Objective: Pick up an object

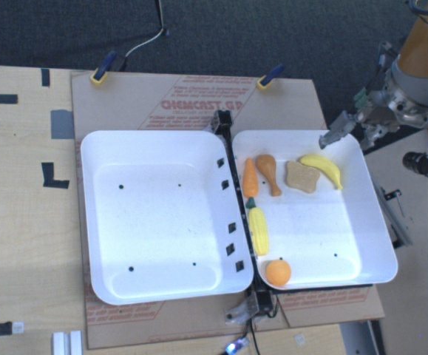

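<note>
Sitting in the right bin [369, 220] are six toy foods, and none of them is in my grip. The banana [323, 168] is lying near the far right corner, touching the slice of bread [301, 177] just to its left. Next to the bread, the chicken drumstick [268, 173] is lying beside the carrot [250, 178], and the carrot is lying close along the wall between the two bins. The corn cob [258, 230] is lying below the carrot, along that same wall. The orange [278, 273] is sitting in the near left corner of this bin.

I am hanging my gripper [335, 134] over the far right rim of the bin, just above the banana and not touching it. I cannot tell how my grip is set.

The left bin [154, 213] is sitting right next to the right one. Both bins are resting on a cardboard sheet [199, 102] held by two clamps [104, 66].
</note>
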### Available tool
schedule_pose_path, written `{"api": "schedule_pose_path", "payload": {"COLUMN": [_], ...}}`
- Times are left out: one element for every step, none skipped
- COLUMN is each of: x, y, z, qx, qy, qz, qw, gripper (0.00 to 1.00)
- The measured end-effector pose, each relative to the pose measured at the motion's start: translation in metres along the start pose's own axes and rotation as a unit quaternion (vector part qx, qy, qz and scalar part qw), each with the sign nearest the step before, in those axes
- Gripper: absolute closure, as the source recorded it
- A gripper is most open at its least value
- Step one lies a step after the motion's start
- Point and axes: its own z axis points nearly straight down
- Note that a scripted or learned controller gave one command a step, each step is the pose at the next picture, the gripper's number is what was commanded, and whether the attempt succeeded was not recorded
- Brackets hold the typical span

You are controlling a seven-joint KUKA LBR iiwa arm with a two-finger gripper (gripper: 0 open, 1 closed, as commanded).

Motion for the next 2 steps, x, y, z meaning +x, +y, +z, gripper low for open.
{"api": "schedule_pose_path", "payload": {"x": [0.083,0.060], "y": [0.037,-0.034], "z": [-0.181,-0.268], "qx": [-0.013,-0.009], "qy": [-0.001,-0.002], "qz": [-0.005,0.002], "qw": [0.9999,1.0000], "gripper": [0.00,0.00]}}
